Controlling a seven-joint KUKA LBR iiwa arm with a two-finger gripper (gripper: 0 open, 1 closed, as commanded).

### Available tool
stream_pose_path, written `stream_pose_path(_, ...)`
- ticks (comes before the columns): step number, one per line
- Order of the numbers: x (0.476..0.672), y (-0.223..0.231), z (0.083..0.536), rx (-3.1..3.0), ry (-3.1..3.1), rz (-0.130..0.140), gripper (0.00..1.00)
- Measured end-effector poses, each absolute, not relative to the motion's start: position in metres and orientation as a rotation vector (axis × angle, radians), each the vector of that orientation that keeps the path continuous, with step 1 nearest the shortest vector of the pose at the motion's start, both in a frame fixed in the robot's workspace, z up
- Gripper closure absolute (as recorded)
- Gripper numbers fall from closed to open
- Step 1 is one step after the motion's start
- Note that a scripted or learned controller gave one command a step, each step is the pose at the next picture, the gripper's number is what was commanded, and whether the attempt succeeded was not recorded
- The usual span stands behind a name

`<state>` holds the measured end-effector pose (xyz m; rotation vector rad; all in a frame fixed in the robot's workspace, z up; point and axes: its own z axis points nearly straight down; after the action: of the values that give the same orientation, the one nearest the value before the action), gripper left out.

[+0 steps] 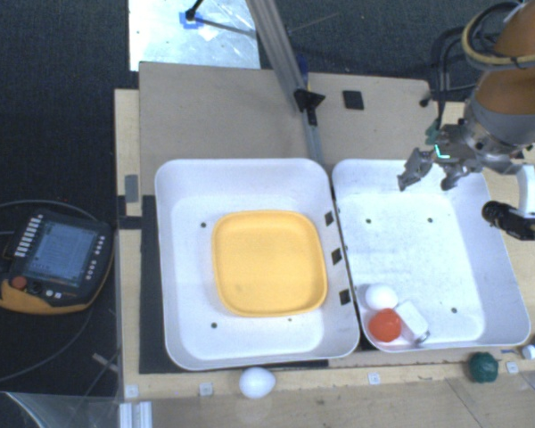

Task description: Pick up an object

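Pendant (49,266): laid on the dark floor beside the bench.
Left bin (183,194): occupied by a yellow plate (269,262).
Right bin (481,266): a white ball (381,296), an orange ball (386,325) and a white block (412,319) are clustered in its near corner.
Gripper (431,176): held spread, nothing grasped, over the right bin's far edge.

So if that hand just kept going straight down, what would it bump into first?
Probably the bare floor of the right bin near its far edge. The hand, fingers spread, hangs above that spot; the orange ball sits well away. Depth is uncertain.
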<state>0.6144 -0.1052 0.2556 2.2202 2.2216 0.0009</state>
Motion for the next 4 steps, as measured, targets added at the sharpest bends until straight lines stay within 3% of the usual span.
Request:
stream_pose_path(1, 0.614, -0.105, 0.256, 2.22, 2.222, 0.001, 0.0)
stream_pose_path(2, 0.618, -0.099, 0.196, 2.223, 2.224, -0.004, 0.0)
stream_pose_path(4, 0.606, -0.111, 0.1, 2.224, 2.222, -0.003, 0.0)
